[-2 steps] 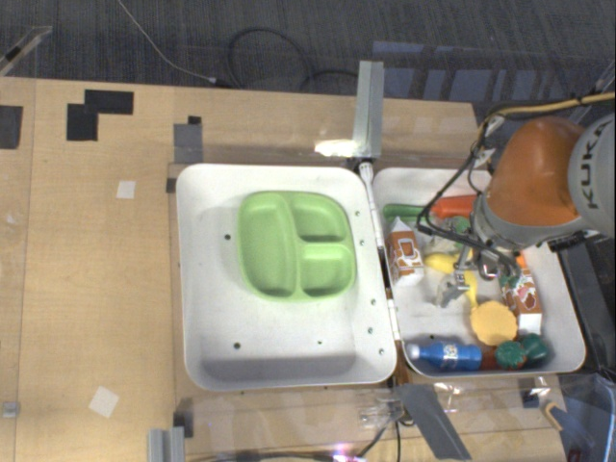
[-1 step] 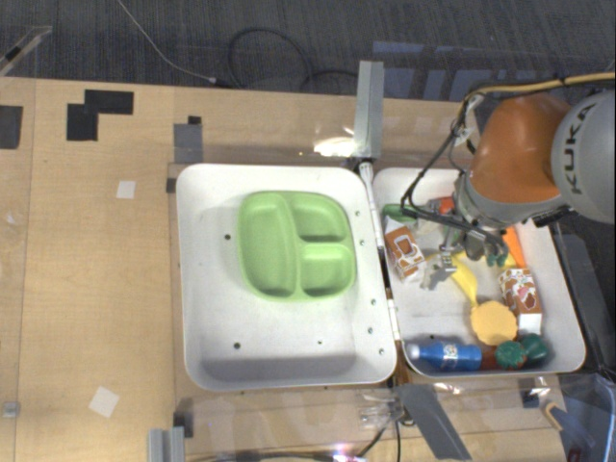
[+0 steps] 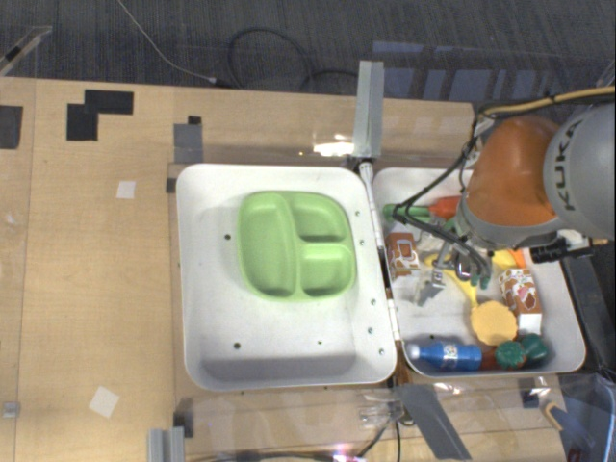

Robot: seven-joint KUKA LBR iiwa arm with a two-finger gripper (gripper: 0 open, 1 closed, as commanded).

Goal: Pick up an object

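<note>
We're over the right-hand bin (image 3: 576,345) now, and the gripper (image 3: 435,282) hangs low among the clutter, its metal tip pointing down and toward the divider between the two bins. Whether that tip is spread or pinched we cannot tell from up here; the metalwork blurs together and nothing shows clearly caught in it.

So which object do we go for? Taking the gripper as our landmark: the nearest candidate is the small brown packet (image 3: 402,255), lying just beside the tip on the divider side, its long axis running roughly along the divider. On the other side of the tip, toward the arm's base, sits the yellow disc (image 3: 493,322), near but apart. Below the tip, at the bin's front wall, the blue bottle (image 3: 447,356) lies on its side, long axis along that wall, with the green cap (image 3: 511,354) further along. A red and white carton (image 3: 520,292) stands beyond the disc.

We'd judge the brown packet the likeliest target: a short shift toward the divider. Meanwhile the green tray (image 3: 294,244) sits in the left bin, well apart from us
</note>
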